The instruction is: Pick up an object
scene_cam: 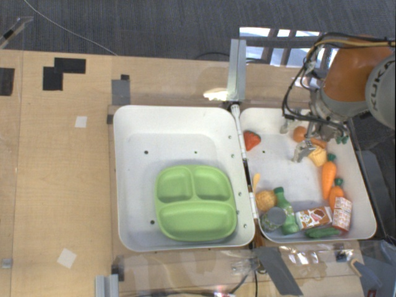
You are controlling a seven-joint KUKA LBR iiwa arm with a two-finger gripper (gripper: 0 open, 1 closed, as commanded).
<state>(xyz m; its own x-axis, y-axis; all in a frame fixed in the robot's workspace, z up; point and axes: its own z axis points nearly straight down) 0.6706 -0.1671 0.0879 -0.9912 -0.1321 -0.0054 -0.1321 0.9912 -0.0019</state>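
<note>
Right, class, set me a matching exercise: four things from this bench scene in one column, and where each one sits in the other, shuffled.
Things:
1. green divided plate
2. red strawberry
3. green bottle
4. carrot

Places:
A. right bin, by the right wall
B. left bin
C. right bin, front part
D. right bin, by the divider near the back

Pairs: 1-B, 2-D, 3-C, 4-A
</note>
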